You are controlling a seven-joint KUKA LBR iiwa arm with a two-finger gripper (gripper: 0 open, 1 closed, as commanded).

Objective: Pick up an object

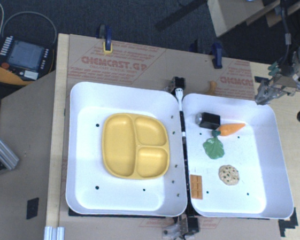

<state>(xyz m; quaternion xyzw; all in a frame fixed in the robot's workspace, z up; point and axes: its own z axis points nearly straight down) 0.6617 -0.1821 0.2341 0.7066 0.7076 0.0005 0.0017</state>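
Up at the far right we see the gripper [264,96], hanging just past the far right corner of the right bin [269,203], with nothing between its fingers. They look close together, but they are small and blurred, so we cannot tell whether they are spread or pressed shut. Most of the arm is cut off by the picture's top and right edges.

Inside the right bin we find a small black block [209,120] at the far side, a toy carrot [231,128] just right of it, a green leafy toy [213,147] nearer, and a cookie [229,175] nearer still. An orange tag [196,186] lies by the bin's left wall; its print is unreadable.

The left bin [78,184] holds a yellow divided plate [135,145].
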